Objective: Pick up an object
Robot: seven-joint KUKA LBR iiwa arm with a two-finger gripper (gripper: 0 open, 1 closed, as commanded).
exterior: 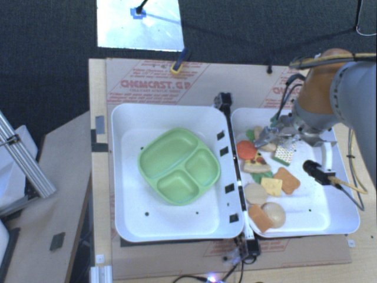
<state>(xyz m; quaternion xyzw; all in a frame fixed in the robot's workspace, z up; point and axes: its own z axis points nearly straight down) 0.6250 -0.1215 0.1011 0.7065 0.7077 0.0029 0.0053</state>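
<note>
The right bin [330, 217] holds several toy food pieces. Among them are a red tomato [247, 150], a yellow cheese square [271, 186], an orange slab [287, 180], a beige disc [255, 193], an orange wedge [260, 218] and a pale round piece [275, 213]. A white dotted cracker [284, 154] lies just below the gripper. My gripper [265, 137] hangs low over the bin's upper left part, right of a small green piece [250, 134] and above the tomato. Nothing shows between its tips.
A green three-part plate [178, 165] lies in the left bin [129, 217]. A black-clipped divider [231, 158] separates the two bins. The arm [330, 93] crosses the right bin's upper right corner. The right bin's lower right floor is bare.
</note>
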